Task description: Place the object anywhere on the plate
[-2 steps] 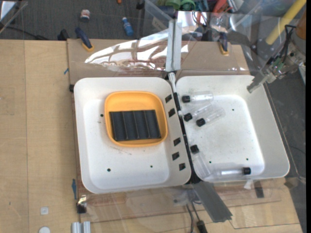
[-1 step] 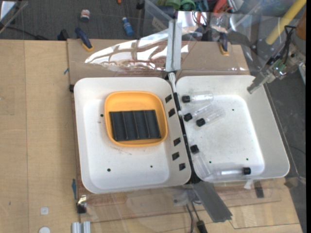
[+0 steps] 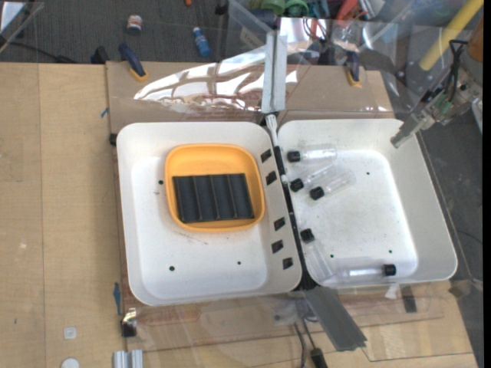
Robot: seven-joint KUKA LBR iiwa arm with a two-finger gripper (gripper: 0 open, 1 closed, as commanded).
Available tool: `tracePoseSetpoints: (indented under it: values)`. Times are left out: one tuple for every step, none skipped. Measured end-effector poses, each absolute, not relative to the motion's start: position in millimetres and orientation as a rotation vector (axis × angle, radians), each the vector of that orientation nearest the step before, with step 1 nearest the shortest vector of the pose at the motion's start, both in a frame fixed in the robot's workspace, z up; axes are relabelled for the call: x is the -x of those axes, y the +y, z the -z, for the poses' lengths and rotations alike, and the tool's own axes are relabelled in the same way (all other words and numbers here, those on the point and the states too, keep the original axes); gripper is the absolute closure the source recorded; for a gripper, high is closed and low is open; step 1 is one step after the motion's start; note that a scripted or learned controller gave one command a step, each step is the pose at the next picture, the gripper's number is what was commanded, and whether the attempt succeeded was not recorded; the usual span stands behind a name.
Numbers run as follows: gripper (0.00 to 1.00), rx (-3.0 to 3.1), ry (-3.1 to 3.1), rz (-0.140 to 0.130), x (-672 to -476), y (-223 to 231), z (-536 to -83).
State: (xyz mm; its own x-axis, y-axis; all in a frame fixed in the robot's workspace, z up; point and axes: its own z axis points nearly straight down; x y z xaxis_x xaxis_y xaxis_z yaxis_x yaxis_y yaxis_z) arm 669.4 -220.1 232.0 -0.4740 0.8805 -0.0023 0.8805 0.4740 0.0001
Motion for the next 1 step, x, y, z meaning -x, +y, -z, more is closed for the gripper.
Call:
tracePoseSetpoints:
  values:
    - [0.0, -1.544, 2.733, 0.002, -669.4, -220.3, -232.9]
